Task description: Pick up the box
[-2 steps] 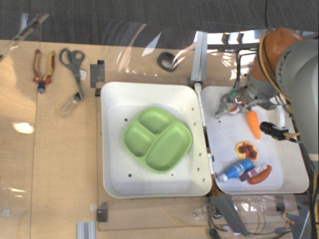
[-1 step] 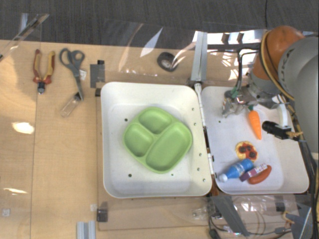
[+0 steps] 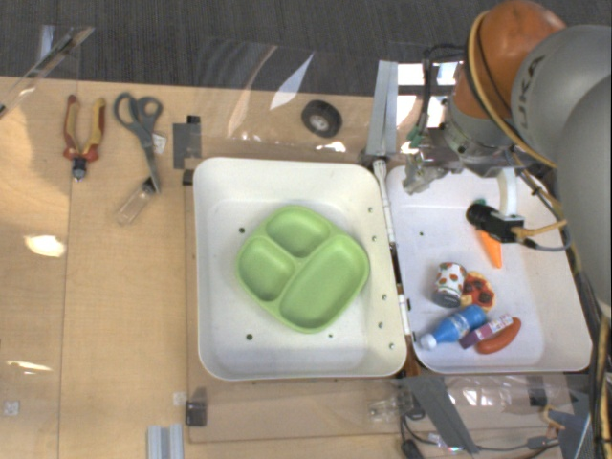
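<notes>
The gripper [image 3: 418, 168] hangs at the right bin's [image 3: 564, 352] 11 o'clock corner; its grip state cannot be told; the likely box [image 3: 479, 292], red-patterned, touches a can [image 3: 450, 284] toward 5 o'clock; it should descend on the box's clear side.

Grey arm [image 3: 574, 94]; orange band [image 3: 502, 36]; black cables

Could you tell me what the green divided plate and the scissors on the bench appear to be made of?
Green divided plate: probably moulded plastic, with a uniform matte colour and soft rounded ridges. Scissors: grey handles and blades, likely metal blades, though the handle material is unclear.
</notes>
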You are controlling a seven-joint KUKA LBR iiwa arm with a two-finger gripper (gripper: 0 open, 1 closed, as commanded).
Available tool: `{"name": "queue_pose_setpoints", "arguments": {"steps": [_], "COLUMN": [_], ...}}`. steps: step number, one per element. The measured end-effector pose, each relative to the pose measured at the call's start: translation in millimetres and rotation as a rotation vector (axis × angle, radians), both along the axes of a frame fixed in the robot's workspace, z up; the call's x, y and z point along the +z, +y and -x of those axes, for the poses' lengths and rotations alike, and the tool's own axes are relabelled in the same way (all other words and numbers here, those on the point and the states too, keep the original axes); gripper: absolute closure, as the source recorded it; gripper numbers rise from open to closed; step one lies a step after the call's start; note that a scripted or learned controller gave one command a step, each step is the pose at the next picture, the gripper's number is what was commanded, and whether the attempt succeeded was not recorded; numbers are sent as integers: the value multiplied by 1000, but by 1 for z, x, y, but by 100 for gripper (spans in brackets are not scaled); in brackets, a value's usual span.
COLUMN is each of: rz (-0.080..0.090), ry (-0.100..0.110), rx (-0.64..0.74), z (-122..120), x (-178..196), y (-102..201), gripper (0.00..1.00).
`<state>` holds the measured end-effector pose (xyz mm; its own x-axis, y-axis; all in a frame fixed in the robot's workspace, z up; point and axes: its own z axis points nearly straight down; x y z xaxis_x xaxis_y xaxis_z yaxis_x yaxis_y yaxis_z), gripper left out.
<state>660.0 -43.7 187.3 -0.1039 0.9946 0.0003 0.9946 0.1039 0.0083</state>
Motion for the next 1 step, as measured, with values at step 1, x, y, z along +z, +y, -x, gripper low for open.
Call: {"name": "queue_pose_setpoints", "arguments": {"steps": [1], "rz": [4], "ry": [-4], "rx": [101], "z": [9], "x": [-98], "y": [-47], "gripper": [100]}}
